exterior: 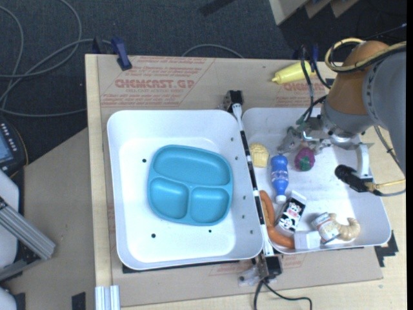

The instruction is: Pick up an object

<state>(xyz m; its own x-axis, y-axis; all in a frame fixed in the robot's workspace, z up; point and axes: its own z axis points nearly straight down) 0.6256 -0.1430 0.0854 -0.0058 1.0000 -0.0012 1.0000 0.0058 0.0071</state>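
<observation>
My claw (308,142) hung low in right bin (377,228), over purple-green toy (305,159) beside blue bottle (279,175). Grip state: could not tell. Best approach, I judged: centre over toy, descend straight, avoid nudging bottle.

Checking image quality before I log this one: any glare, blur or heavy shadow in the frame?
Camera view: lighting is even and soft, with faint shadows beside the blue plate in the left bin. The white bins are bright but not blown out. Small items like the blue bottle are sharp enough to make out. The tool looks slightly soft, its fingers hard to resolve.
</observation>
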